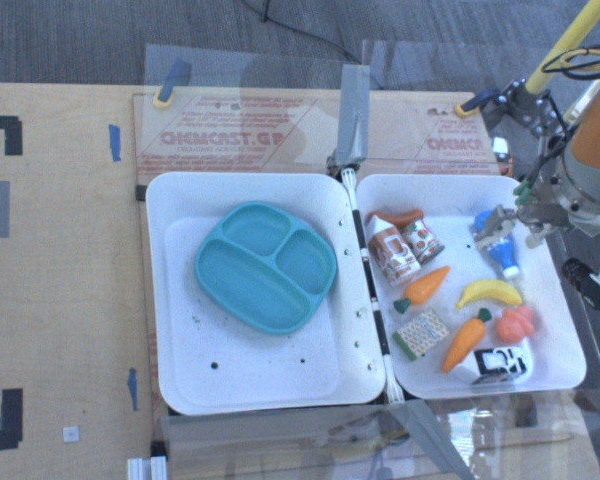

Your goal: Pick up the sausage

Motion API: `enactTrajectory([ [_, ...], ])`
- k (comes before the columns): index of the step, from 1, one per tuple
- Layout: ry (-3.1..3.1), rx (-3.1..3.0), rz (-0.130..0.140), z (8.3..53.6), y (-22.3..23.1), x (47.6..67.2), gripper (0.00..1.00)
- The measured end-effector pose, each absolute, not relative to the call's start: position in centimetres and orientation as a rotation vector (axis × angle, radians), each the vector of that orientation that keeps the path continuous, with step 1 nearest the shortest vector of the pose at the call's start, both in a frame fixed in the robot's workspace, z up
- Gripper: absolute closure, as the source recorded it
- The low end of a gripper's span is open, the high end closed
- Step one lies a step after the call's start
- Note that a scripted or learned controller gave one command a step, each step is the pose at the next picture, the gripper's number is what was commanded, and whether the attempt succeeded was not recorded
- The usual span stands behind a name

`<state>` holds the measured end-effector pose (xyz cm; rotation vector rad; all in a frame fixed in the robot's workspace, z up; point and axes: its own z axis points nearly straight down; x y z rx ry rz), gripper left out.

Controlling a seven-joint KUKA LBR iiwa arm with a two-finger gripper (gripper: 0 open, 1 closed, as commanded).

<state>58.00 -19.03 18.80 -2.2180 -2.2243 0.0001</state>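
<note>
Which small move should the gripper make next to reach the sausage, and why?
Probably shift the gripper toward the left edge of the view, along the far side of the right bin. The sausage lies at that bin's far-left corner, just behind the small cartons, while the gripper hangs near the blue tube, well apart from it.

bright, even overhead light with soft, faint shadows; mild glare on the white bins (180, 203), and the whole picture slightly soft and grainy.

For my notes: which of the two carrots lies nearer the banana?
The lower carrot, just below the banana. The other carrot lies further left.
</note>
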Motion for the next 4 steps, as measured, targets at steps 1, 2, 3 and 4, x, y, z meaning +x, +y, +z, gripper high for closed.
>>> enactTrajectory([
  [1,-2.702,-1.636,-0.016,10.3,-12.9,54.0,0.00],
  [2,-2.761,-1.514,-0.004,8.8,-12.7,63.4,0.00],
  [3,-2.666,-1.674,-0.002,10.9,-18.7,66.5,0.00],
  [4,-2.639,-1.718,-0.002,10.6,-19.4,66.9,0.00],
])
